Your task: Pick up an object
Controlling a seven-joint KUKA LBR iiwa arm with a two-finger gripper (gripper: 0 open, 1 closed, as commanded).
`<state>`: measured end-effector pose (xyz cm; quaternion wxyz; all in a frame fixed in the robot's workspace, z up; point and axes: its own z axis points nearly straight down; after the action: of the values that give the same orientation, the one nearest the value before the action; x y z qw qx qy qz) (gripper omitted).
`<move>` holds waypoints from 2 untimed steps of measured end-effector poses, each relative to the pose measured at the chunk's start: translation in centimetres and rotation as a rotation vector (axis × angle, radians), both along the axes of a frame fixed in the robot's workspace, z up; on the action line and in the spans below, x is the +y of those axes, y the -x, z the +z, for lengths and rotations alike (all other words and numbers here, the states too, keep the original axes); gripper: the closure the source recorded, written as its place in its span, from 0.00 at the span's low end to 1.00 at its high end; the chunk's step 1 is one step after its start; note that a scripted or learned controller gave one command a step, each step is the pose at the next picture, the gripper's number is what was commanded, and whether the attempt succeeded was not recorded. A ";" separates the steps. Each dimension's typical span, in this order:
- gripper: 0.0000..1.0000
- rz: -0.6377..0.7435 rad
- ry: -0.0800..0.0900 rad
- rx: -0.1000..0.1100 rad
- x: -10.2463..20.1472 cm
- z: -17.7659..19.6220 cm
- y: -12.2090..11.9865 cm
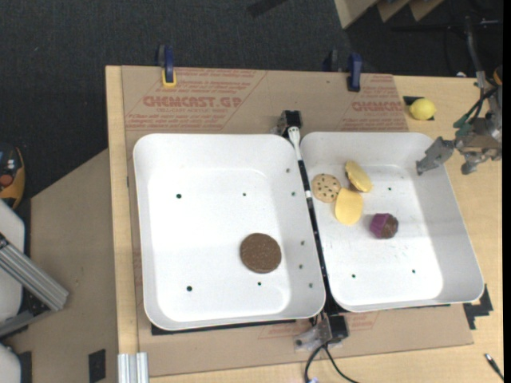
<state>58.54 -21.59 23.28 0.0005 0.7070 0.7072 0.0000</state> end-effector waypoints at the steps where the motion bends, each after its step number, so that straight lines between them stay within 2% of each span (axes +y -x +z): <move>1: 0.00 -0.001 -0.005 0.011 0.9 -9.8 1.9; 2: 0.00 0.003 -0.006 0.009 6.9 -15.2 5.1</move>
<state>53.41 -14.67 8.10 -0.0046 0.7059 0.7083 -0.0010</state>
